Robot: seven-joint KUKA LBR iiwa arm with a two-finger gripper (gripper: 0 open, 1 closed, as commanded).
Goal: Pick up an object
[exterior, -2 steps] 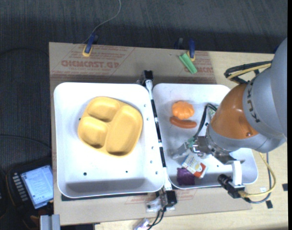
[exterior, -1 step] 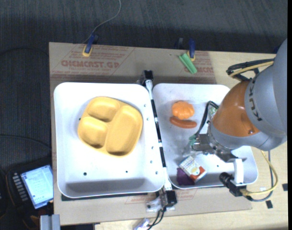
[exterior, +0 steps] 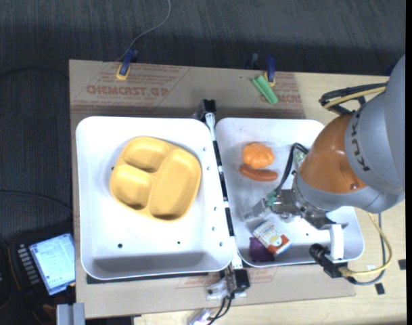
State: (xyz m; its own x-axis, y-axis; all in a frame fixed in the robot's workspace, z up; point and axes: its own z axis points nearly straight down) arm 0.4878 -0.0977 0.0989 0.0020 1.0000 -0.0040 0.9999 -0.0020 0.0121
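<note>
In the right bin (exterior: 314,128) lie an orange rounded object (exterior: 258,154) and, just below it, a red-orange sausage (exterior: 259,175). Near that bin's front wall sit a small white and red carton (exterior: 271,236) and a purple object (exterior: 259,251) tucked beside it. My gripper (exterior: 270,206) hangs low over the middle of this bin, between the sausage and the carton, below the orange wrist band. Nothing is visibly held in it.
The left bin (exterior: 97,181) holds a yellow divided plate (exterior: 155,177). A black divider (exterior: 219,175) runs between the bins. Behind them on the brown board lie a green clip (exterior: 265,89) and a blue clip (exterior: 127,63). Cables (exterior: 358,269) trail at the right front.
</note>
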